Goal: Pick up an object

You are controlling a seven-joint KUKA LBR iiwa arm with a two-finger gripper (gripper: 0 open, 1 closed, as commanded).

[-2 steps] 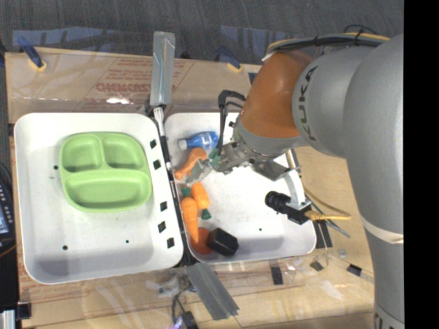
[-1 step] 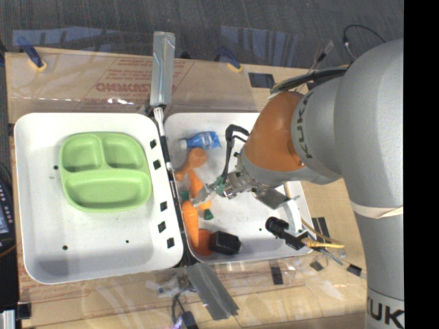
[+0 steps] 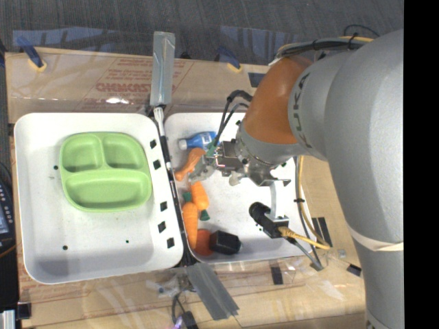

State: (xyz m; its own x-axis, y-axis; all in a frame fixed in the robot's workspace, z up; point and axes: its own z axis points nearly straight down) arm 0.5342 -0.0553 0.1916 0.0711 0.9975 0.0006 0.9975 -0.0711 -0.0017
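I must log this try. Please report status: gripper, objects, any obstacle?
Gripper low in right bin, beside orange pieces; nothing seen held. Blue bottle and black block nearby. Green tray in left bin, apart.

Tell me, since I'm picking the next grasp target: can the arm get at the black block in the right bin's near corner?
Probably yes. The black block lies uncovered in the right bin, nothing on top, and the gripper hangs over the same bin. The bin wall and an orange piece touching it could crowd the fingers.

A bulky grey arm [image 3: 357,122] with an orange band [image 3: 274,108] and black cables [image 3: 233,101].
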